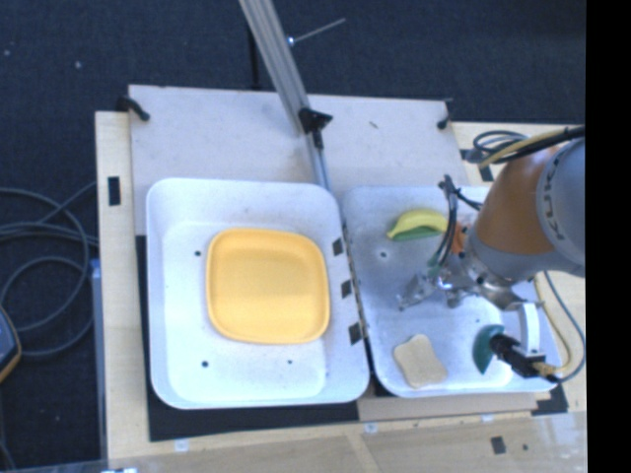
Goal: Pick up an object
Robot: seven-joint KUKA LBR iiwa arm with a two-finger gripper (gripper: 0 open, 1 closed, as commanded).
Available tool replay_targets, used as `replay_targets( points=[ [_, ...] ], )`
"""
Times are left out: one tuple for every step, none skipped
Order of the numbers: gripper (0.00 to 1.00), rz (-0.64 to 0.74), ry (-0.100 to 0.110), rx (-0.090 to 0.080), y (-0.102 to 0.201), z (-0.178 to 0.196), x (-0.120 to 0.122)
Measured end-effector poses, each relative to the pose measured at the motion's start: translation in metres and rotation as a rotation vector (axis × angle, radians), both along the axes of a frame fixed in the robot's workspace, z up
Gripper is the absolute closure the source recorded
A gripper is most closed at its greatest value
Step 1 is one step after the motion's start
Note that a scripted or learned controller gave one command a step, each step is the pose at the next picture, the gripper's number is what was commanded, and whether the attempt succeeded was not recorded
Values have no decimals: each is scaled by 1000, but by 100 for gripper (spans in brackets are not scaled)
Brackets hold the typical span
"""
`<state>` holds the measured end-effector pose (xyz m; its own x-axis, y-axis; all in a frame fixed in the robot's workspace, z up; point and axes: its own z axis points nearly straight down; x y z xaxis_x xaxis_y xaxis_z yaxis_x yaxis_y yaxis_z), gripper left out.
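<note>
We see the grey arm with its orange band reaching in from the right over the right-hand shallow white bin point(380, 363). Its two-finger gripper point(426, 290) hangs low near the middle of that bin, above bare floor; we cannot tell how its fingers stand. A yellow and green banana-shaped toy point(415, 225) lies just beyond the gripper, toward the bin's far wall. A tan bread-slice-shaped piece point(421, 361) lies nearer the front wall, apart from the gripper. A dark green curved object point(485, 348) sits at the front right. The left-hand white bin point(177, 294) holds a square yellow plastic plate point(267, 285).
</note>
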<state>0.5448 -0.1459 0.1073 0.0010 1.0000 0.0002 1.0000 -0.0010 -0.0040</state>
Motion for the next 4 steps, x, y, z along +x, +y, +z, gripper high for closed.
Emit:
replay_targets(
  points=[
    [100, -1, -6, 0, 0, 13, 2],
    [100, 1, -10, -1, 4, 75, 2],
    [100, 1, -10, -1, 4, 128, 3],
    [100, 1, -9, -1, 3, 180, 4]
  ],
)
